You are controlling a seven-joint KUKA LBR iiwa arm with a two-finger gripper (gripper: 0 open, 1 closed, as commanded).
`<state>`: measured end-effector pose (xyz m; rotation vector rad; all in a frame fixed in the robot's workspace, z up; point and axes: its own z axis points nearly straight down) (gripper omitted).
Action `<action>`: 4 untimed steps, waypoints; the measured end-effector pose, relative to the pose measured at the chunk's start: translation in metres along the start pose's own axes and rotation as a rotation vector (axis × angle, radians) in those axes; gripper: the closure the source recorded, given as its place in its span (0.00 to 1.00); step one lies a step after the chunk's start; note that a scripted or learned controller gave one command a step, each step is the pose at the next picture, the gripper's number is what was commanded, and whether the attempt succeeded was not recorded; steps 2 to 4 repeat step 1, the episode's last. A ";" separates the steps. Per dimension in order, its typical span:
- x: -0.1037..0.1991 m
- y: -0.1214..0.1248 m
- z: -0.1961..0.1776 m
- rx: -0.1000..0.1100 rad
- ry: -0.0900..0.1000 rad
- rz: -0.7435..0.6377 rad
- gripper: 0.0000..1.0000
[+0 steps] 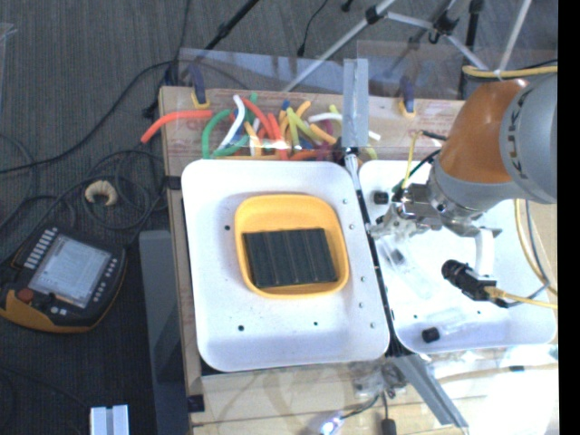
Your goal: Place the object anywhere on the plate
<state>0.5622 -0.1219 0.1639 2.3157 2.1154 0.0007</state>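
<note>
Plate (291, 214), yellow with a dark ridged slab (288, 256) on it, sits in the left bin (210, 270). My gripper (391, 234) hangs low over the right bin (507, 333), near the divider; its grip state I cannot tell.

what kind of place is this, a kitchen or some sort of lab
Most likely a robotics lab or test cell, not a kitchen. A robot arm reaches over two white bins on a bench, a teach pendant lies on the carpet, and tripod legs and loose cables surround the setup.
</note>
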 end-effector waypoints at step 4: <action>-0.015 -0.001 -0.001 -0.004 -0.018 0.017 0.00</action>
